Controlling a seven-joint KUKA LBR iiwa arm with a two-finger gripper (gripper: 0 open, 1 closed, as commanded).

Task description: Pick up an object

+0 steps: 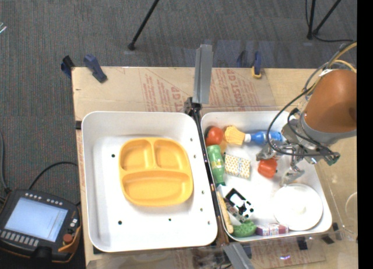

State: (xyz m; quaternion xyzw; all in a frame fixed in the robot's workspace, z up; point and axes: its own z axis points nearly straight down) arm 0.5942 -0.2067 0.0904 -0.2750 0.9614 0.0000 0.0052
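1. I see the arm [329, 101] reaching in from the right over the right bin [324, 199], its orange band above the wrist.
2. The gripper [278, 158] hangs low in the upper middle of that bin; I cannot tell whether its fingers are open or closed, as the wrist hardware hides them.
3. A red-orange piece [267, 168] lies just beside the gripper's lower left; I cannot tell if they touch.
4. A brush [247, 137] with a tan head and blue handle lies along the bin's top, its handle end running under the gripper.
5. A tomato [214, 135] sits in the top left corner, with a green bottle [216, 163] just below it along the left wall.
6. A patterned packet [237, 166] lies beside the bottle.
7. A white plate [298, 206] rests in the lower right corner.
8. A black-and-white toy [239, 203] sits near the bottom, with a green item [244, 229] and a small box [271, 229] along the bottom wall.
9. The left bin [96, 203] holds a yellow tray [155, 170] with three compartments.
10. Both bins sit on the desk [140, 87].
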